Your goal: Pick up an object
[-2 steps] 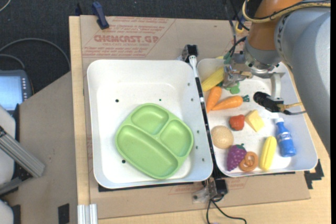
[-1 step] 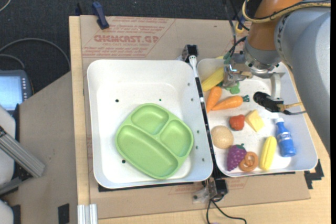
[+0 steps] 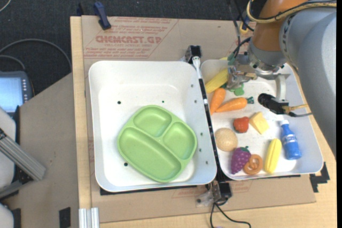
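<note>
My gripper [image 3: 235, 81] hangs low over the far left part of the right bin [image 3: 307, 160]. It is just right of a yellow banana [image 3: 216, 81] and just above two orange carrots, one upright [image 3: 217, 99] and one lying crosswise [image 3: 233, 105]. Further forward in the same bin lie a red tomato [image 3: 241, 124], a yellow cheese block [image 3: 259, 123], a beige round potato [image 3: 226, 140], purple grapes [image 3: 240, 158], an orange ring [image 3: 253, 164], a yellow corn cob [image 3: 272, 155] and a blue bottle [image 3: 290, 142]. Nothing shows in the gripper's grasp.
The left bin [image 3: 107, 83] holds a green divided plate [image 3: 157, 142] in its front half. The rim between the two bins [image 3: 204, 104] runs close to the banana and carrots. The grey arm [image 3: 310, 45] covers the right bin's far right corner.
</note>
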Controlling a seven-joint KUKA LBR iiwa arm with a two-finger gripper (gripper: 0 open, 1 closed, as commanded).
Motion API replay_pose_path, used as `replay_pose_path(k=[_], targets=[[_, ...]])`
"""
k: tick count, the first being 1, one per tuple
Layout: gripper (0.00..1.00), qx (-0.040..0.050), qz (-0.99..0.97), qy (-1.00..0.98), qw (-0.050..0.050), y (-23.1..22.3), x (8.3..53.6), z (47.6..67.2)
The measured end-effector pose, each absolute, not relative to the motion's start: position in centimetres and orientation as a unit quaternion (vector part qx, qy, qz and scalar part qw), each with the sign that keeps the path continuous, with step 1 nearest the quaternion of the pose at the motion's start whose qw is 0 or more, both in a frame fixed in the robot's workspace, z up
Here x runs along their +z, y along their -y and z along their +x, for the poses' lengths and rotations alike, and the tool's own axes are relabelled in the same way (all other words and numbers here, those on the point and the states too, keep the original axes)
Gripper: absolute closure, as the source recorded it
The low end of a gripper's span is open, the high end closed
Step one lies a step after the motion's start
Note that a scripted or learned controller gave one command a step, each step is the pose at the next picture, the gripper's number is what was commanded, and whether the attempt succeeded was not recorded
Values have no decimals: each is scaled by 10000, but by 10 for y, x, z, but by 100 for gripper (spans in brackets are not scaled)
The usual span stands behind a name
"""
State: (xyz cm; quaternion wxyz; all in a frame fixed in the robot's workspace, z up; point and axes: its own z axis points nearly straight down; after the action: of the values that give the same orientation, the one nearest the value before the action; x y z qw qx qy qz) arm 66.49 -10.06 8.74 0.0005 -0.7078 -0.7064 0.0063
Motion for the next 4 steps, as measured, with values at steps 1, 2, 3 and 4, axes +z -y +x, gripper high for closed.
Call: replay_pose_path(k=[1,2,3,4], targets=[[100,67,-7082,7060,-1,100,87,665],[100,61,-7078,7064,7,101,87,665],[100,66,-7081,7061,0,100,87,665],[100,66,-7081,7061,0,100,87,665]])
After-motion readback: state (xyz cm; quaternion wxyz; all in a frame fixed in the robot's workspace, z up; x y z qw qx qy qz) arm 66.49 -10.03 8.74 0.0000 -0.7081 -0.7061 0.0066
